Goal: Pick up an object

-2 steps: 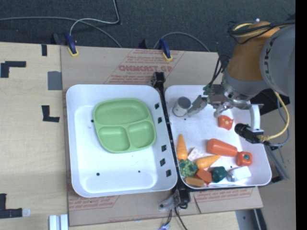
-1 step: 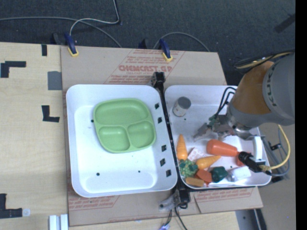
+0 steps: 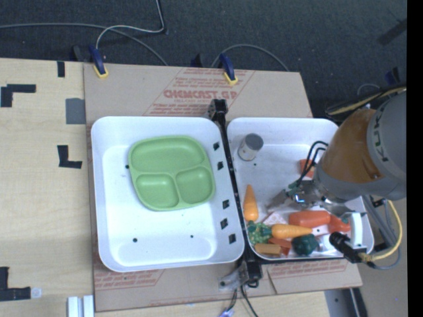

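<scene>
My gripper reaches into the right bin from the right, low over a heap of toy food. Its tips hang just above a red pepper-like piece and an orange carrot. An orange carrot with a green top lies left of the tips, near the bin's left wall. A dark green piece and a brown block sit at the bin's front. A grey cylinder stands at the back left. The arm's wrist hides the bin's right part.
The left bin holds a green sectioned plate. A black divider runs between the two bins. Cables trail across the dark floor behind the bench, and two clamps hold the cardboard sheet at its far edge.
</scene>
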